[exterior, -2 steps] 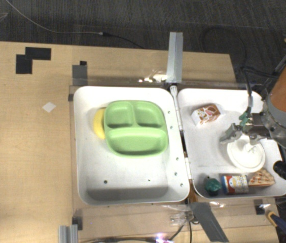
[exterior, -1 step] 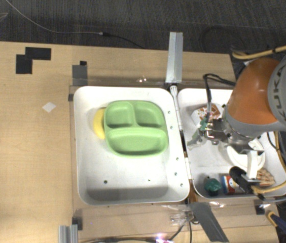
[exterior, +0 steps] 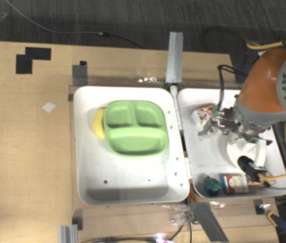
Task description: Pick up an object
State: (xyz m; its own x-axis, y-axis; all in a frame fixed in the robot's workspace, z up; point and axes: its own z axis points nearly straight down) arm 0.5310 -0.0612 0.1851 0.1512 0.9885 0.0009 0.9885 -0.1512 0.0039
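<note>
In the right bin (exterior: pixel 199 156), my gripper (exterior: pixel 218 121) hangs low over the back half, just right of a crumpled white and red wrapper (exterior: pixel 203 114). It seems to touch the wrapper's edge, and I cannot make out a grasp. Along the same bin's front wall lie a small bottle with a red label (exterior: pixel 236 184) and a dark green lump (exterior: pixel 212 186). The left bin (exterior: pixel 90 176) holds a green divided plate (exterior: pixel 134 127), upside up, with a yellow thing (exterior: pixel 98 123) poking out from under its left edge.
The arm's grey wrist and orange band (exterior: pixel 265 82) cover the right bin's back right corner. A metal post (exterior: pixel 174 59) stands behind the wall between the bins. Bare white floor lies in front of the green plate.
</note>
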